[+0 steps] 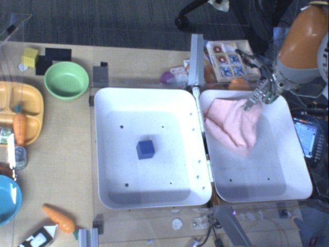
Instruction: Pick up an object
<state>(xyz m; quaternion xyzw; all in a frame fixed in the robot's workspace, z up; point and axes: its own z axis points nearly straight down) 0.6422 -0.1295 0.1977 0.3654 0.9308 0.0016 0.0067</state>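
Where the gripper (255, 100) meets the pink cloth (233, 123), its fingers are seen pinched together on the cloth's upper corner, at about two o'clock of the crumpled heap. The cloth is spread across the upper left part of the right bin (288, 181), close against the bin's left wall. The arm (304, 40) is slanted down from two o'clock, its orange band above the wrist. Open floor is left in the bin toward five and six o'clock. A blue cube (146, 148) is set alone near the middle of the left bin (118, 107), well apart from the walls.
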